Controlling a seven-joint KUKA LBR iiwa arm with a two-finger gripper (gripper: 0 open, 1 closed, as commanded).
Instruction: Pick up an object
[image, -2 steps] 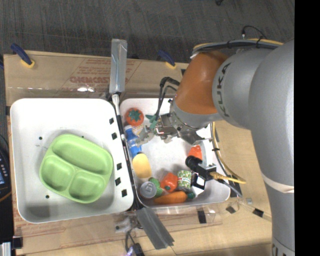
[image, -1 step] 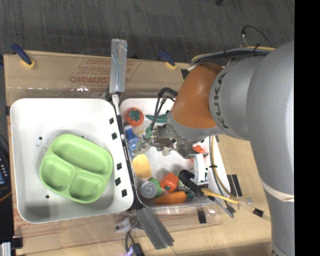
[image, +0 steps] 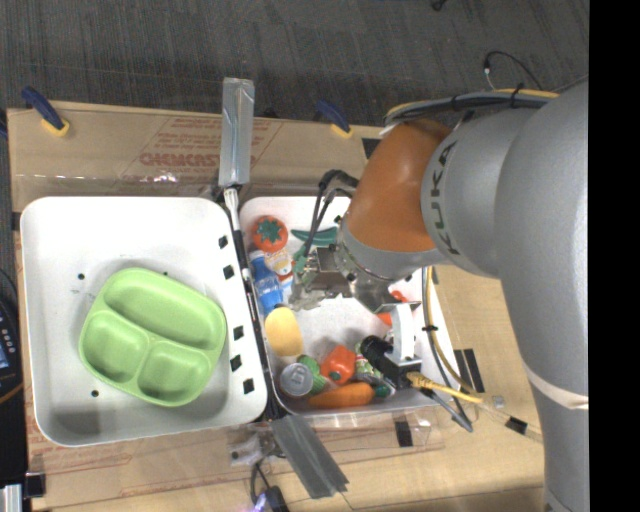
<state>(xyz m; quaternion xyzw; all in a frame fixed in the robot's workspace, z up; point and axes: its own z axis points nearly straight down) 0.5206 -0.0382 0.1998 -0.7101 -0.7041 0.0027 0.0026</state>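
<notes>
One green tray, one tomato, one carrot; tool state unclear.

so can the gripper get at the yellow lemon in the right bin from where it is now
Probably yes. The gripper hangs low in the right bin, just up and right of the yellow lemon, whose top is uncovered. The blue bottle and the bin wall crowd its left side.

cam: one, fixed overhead, tilted down | frames both white bins — left bin toward 9 o'clock, right bin at centre | arm looms near from 3 o'clock — fairly close
</notes>
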